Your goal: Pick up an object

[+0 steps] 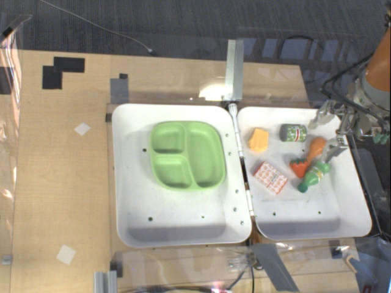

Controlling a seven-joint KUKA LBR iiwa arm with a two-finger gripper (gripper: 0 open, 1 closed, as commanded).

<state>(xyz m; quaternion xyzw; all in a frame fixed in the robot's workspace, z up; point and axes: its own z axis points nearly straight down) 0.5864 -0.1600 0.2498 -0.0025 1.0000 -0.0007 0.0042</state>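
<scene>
Right bin (pixel 348 221): five small items. Orange wedge-shaped block (pixel 258 140) near the bin's left wall. Small green-labelled can (pixel 293 133) lying on its side, toward the far edge. Red-and-white patterned packet (pixel 270 177) flat, nearer the camera. Toy carrot (pixel 315 148) lying at a slant, with a red piece (pixel 297 167) at its lower end. Green bottle (pixel 313 176) just beside the red piece, tilted.

Gripper (pixel 333 127) over the bin's far right corner, fingers spread apart, nothing between them. One finger sits near the far edge right of the can, the other reaches down toward the carrot's right side. Carrot lies just left of and below the claw, close to the nearer fingertip; contact cannot be told.

Left bin (pixel 131 221): a green divided tray (pixel 186 155), three compartments, lying near the middle
</scene>
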